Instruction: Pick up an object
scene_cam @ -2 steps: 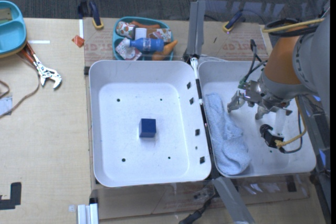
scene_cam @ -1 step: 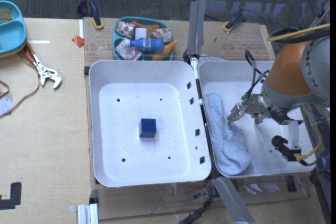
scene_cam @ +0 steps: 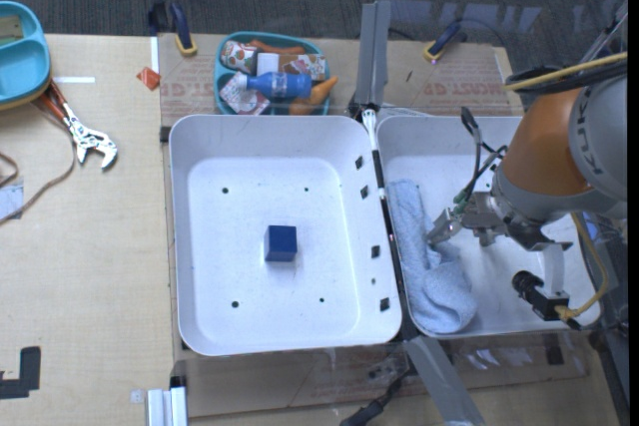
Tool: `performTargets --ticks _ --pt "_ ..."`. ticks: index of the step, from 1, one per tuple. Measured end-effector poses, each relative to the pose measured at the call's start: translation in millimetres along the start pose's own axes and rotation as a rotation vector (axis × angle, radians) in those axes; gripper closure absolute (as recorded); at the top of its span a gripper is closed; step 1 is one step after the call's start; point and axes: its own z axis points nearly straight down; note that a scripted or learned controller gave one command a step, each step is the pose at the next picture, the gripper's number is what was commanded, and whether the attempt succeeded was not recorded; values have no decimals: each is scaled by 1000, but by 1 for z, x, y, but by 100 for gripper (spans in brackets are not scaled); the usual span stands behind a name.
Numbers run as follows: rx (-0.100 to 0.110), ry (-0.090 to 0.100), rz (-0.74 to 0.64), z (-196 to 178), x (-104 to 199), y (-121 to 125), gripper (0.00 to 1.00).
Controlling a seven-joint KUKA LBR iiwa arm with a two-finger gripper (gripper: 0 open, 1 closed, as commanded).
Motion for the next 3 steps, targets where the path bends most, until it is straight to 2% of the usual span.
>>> performTargets --ticks 1,2,3 --pt "-1 -1 52 -111 -7 -30 0" --pt "0 -1 320 -159 -39 -41 0" --pt "3 -1 327 -99 47 -35 0"
